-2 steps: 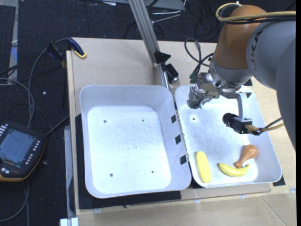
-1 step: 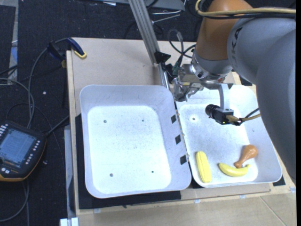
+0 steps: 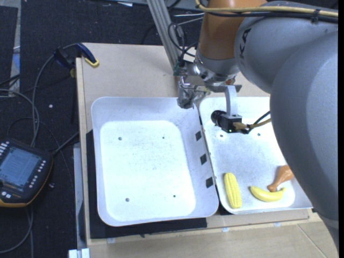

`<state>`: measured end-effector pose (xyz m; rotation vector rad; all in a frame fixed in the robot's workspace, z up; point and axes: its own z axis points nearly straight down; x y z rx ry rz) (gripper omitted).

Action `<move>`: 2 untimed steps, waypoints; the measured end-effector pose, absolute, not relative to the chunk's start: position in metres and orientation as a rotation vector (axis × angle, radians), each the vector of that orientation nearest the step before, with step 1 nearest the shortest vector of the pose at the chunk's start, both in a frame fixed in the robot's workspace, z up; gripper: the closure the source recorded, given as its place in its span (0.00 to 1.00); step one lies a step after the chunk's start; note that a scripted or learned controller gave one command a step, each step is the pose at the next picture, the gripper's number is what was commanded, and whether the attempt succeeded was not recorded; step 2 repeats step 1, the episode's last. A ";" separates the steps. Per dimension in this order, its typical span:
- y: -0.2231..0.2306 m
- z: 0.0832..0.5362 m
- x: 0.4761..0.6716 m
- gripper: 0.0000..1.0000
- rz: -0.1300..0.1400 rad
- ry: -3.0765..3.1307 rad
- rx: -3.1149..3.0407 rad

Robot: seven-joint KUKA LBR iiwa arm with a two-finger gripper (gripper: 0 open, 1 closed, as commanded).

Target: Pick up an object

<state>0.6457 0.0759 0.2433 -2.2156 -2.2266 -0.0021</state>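
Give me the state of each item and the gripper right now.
corn cob: lying flat, right bin's front, untouched.
banana: lying flat beside the corn cob, untouched.
orange item: right bin, partly hidden behind the arm.
gripper: by the right bin's rear rim, apart from all three.

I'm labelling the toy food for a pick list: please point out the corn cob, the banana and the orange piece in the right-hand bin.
corn cob point(image 3: 233, 190), camera view, middle of the cob.
banana point(image 3: 266, 195), camera view, middle of its curve.
orange piece point(image 3: 280, 178), camera view, middle of its visible part.
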 end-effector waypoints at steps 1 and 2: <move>0.073 0.243 0.646 0.00 0.000 -2.222 -2.221; 0.073 0.243 0.646 0.00 0.000 -2.222 -2.221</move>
